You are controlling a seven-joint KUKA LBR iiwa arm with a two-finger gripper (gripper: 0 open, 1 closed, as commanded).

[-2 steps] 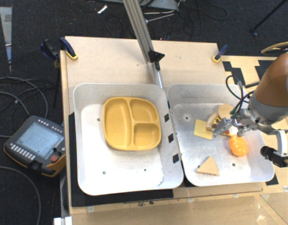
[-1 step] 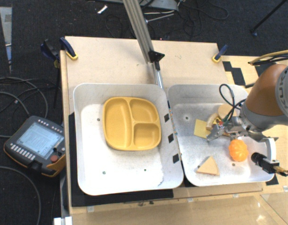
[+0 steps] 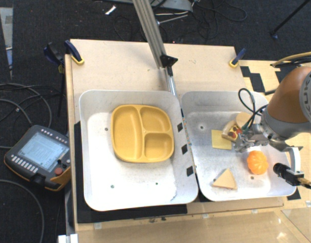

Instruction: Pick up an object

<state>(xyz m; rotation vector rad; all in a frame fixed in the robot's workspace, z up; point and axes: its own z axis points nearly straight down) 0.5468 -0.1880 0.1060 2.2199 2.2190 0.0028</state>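
1. Scanning from the left, I see a handheld control pad (image 3: 38,156) lying on the dark floor beside the bench (image 3: 120,67), well clear of the work.
2. In the left bin (image 3: 92,186) sits a yellow divided tray (image 3: 143,133), flat and alone; nothing there concerns me.
3. The right bin (image 3: 201,110) holds the candidates: a pale yellow square (image 3: 220,139) near the middle, a tan wedge (image 3: 225,179) toward the near edge, and an orange ball (image 3: 257,163) to its right.
4. My end effector (image 3: 240,139) hangs low over the right bin, just beside the square's right edge and just above the ball. A small reddish bit (image 3: 231,132) sits right at its tip; I cannot make out what that is.
5. I cannot tell how wide the tool is spread, nor whether it has anything in its hold.
6. I judge the step in hand to be the descent onto a target, most likely the square or that small bit.
7. Next I would want a firm close, then a straight lift, watching whether anything rises with it.
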